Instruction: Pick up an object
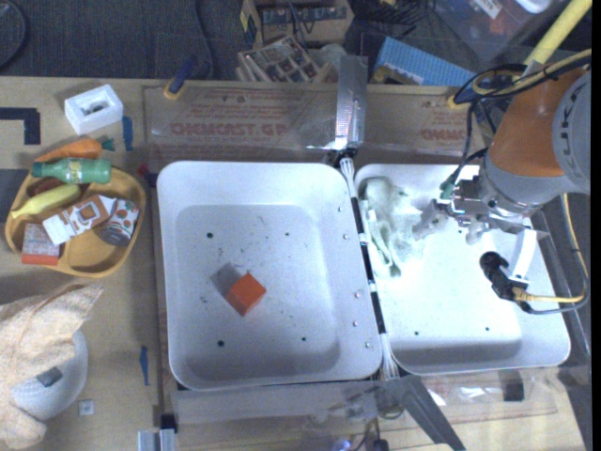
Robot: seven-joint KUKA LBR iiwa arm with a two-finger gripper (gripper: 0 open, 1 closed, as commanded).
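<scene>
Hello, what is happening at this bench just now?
A grey robot arm reaches in from the right over the right bin, with its gripper low beside a pale crumpled thing near the bin's left wall. An orange block lies alone in the left bin, untouched.

Two bins sit side by side on the bench. In the left bin (188, 195), a cube (247, 293) lies toward the near middle. In the right bin (470, 336), a crumpled clear item (387, 219) lies at the far left corner, with the gripper (438, 210) just to its right. A bowl of groceries (70, 222) sits left of the bins, a small box (94, 108) behind it.
</scene>
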